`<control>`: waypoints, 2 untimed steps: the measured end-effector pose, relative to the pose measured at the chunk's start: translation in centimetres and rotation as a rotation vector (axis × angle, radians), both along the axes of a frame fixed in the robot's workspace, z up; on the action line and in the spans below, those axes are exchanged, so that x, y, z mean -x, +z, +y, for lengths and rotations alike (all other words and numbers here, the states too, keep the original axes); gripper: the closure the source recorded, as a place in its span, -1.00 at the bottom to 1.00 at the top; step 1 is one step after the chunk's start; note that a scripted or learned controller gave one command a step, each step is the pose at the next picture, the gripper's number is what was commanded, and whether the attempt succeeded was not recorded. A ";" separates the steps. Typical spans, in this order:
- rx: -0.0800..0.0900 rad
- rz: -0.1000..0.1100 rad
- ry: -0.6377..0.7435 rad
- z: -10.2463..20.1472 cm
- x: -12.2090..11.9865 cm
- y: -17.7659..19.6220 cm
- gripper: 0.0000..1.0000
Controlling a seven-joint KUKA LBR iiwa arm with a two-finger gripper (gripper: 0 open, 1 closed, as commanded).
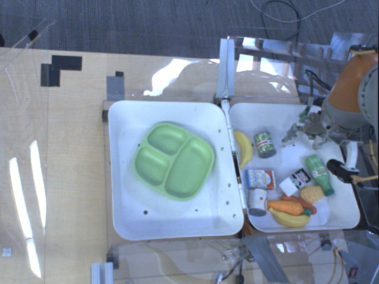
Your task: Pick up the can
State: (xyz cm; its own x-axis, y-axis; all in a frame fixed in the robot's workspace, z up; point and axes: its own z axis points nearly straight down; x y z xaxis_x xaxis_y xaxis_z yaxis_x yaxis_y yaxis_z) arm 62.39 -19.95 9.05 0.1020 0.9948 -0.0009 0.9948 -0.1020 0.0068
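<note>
A pale wooden bench carries two shallow white bins, the left bin holding a green divided plate. Nearest in the right bin lie a banana and a carrot; farther back the can sits tilted beside a second banana. Beyond it, the gripper hangs near the bin's far right; whether it is open or grips anything cannot be made out.

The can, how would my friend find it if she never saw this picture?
Look in the right white bin, up in its top half. Beside the banana along the left wall stands the can. It is the short round one with a green label and a silver top.
</note>
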 end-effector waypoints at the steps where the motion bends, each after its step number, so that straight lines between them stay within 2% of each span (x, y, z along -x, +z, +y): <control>1: 0.000 -0.001 -0.052 1.4 -4.8 -0.3 -1.00; 2: 0.000 -0.003 -0.031 2.8 -4.7 8.6 -1.00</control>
State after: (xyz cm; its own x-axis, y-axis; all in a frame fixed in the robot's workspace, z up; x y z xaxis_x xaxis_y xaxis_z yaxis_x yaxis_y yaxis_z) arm 67.11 -17.16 17.61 0.1330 0.9911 -0.0006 0.9911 -0.1330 0.0093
